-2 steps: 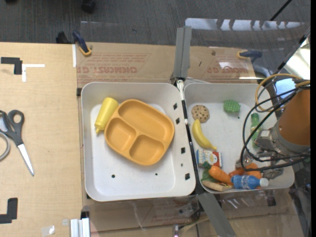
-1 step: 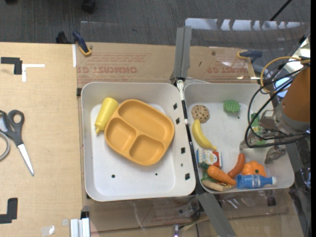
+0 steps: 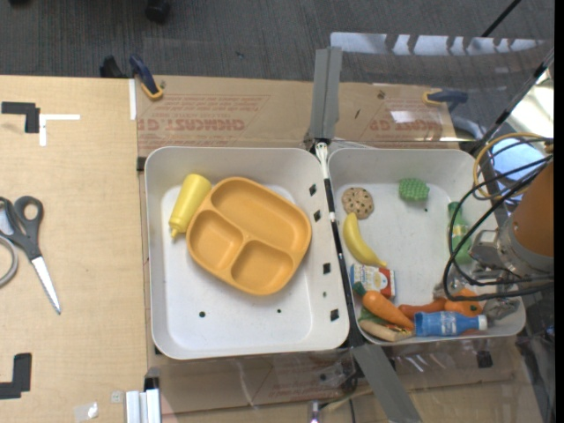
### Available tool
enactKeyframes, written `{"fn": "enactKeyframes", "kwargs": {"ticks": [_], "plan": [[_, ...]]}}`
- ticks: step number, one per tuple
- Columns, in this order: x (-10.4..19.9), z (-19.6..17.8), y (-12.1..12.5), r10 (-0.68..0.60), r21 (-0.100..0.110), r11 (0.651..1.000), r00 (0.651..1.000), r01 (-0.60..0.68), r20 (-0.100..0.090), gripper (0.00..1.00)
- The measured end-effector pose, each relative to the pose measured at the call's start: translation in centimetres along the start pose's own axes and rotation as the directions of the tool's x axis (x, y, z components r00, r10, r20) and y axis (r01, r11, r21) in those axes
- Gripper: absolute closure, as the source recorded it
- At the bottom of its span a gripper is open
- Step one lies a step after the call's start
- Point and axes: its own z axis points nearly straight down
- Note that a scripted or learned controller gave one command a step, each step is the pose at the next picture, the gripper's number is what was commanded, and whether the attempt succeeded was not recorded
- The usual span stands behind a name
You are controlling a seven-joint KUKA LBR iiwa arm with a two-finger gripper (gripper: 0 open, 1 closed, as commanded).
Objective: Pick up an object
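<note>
Behind the bins, cardboard (image 3: 220,113) shows mirrored, illegible print; whether the jaws are apart, I cannot tell.

Two white bins (image 3: 176,324): an orange-yellow tray (image 3: 249,234) and yellow bottle (image 3: 187,203) in one; a speckled tan cookie (image 3: 357,202), green ball (image 3: 413,189), yellow banana (image 3: 359,241), orange carrot (image 3: 386,308) and blue bottle (image 3: 448,324) in the other.

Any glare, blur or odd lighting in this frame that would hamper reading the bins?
Camera view: bin contents sharp and evenly lit, with soft shadows beside the yellow tray; bright glare at the right edge above the arm; the blue bottle and carrot read clearly.
</note>
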Motion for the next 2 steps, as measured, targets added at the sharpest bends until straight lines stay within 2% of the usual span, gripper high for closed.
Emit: {"fn": "enactKeyframes", "kwargs": {"ticks": [1,2], "plan": [[-5.1,0.0,3.6,-0.121,0.000,0.993,0.993,0.121,0.001,0.00],[-8.9,0.0,6.3,-0.161,0.001,0.987,0.987,0.161,0.000,0.00]]}}
